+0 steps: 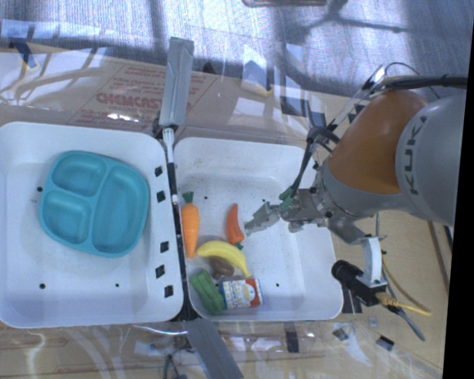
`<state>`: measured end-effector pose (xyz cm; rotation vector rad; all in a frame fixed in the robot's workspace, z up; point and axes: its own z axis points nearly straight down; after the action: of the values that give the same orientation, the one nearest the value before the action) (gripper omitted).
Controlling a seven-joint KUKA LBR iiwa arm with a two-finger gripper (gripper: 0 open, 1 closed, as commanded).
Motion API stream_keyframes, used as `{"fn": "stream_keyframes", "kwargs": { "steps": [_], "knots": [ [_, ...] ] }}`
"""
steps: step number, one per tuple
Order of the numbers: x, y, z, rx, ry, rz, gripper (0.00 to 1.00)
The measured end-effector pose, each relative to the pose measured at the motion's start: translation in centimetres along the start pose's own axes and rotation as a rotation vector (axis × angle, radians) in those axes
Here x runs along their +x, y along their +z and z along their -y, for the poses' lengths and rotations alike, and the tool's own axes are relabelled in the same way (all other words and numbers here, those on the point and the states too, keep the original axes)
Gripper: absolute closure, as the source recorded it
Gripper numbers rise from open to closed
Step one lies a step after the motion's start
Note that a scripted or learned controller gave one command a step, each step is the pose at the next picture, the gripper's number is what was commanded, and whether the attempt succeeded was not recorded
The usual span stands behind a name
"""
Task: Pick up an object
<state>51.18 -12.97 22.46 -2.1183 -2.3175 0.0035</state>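
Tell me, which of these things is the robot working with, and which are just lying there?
For the job: gripper over the right bin; in that bin a carrot, a red-orange vegetable, a banana, a green vegetable, a small labelled container.

Just lying about, it seems: left bin; blue divided plate in it.

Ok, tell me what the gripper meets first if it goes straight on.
Probably the small red-orange carrot just left of the gripper in the right bin, though its height is unclear and it might pass over.
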Motion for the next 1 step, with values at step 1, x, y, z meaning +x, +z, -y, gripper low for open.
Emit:
{"fn": "stream_keyframes", "kwargs": {
  "steps": [1],
  "knots": [
    [2.13, 13.24, -5.52, -0.002, 0.096, 0.001, 0.00]
  ]
}}
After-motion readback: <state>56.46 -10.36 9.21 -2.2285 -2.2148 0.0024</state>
